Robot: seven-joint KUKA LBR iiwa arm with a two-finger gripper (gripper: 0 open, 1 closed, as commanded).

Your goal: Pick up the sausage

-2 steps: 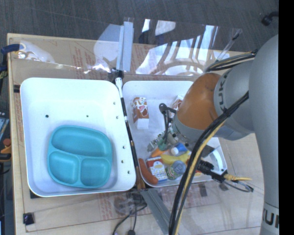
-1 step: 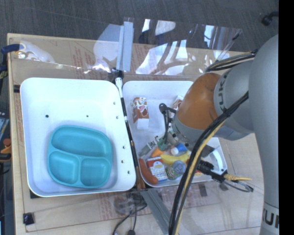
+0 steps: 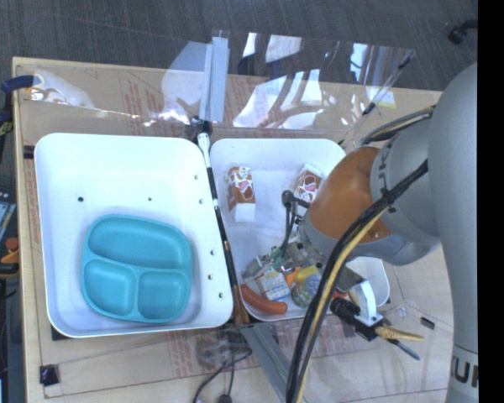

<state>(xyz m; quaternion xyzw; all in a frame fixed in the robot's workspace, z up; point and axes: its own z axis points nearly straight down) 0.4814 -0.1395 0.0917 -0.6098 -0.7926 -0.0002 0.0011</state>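
Over the right bin (image 3: 260, 154), the grey arm with its orange band (image 3: 353, 196) hangs low, covering most of the bin's near half. Its hand (image 3: 292, 254) is buried among a small heap of clutter, and I cannot tell from where I stand how it is set or whether it has anything. The sausage (image 3: 263, 301) lies at the near rim of that bin, reddish-orange, stretched along the wall and just beside a small printed packet (image 3: 275, 285). It looks free of the hand, so I'd judge the pick not yet made. Lying tight against the wall, the sausage may be awkward to close on. Farther back in that bin, two small brown-and-white cartons (image 3: 241, 190) stand apart from the heap, well clear of the sausage. Left of that bin, the other bin (image 3: 63, 162) holds a teal divided plate (image 3: 137, 267), which plays no part in the job.
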